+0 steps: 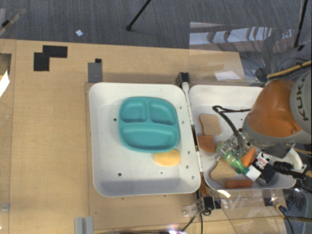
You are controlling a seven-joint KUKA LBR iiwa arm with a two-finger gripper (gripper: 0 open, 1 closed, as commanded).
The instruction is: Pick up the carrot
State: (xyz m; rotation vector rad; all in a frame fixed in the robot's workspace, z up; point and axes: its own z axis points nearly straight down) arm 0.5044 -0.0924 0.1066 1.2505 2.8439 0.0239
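Roughly, stage: mid-grasp, lift not done.
Carrot (249, 156): right bin (229, 92), among toy food, at the jaws.
Jaws: state cannot be told.
Left: secure, raise.

- The right bin (229, 94) is crowded near its front, and the big grey and orange arm (275, 113) hangs over its right half.
- The end effector (239, 155) sits low in that bin, right beside the carrot (249, 155).
- A brown toy slice (210, 124), a reddish piece (206, 143), a tan wedge (224, 171) and a red sausage shape (239, 183) lie close around the carrot, with only small gaps.
- The back of the right bin, behind the brown slice, is bare white floor.
- In the left bin (105, 145), the teal plate (147, 123) and yellow piece (167, 158) fill the middle; its left side and front are open.
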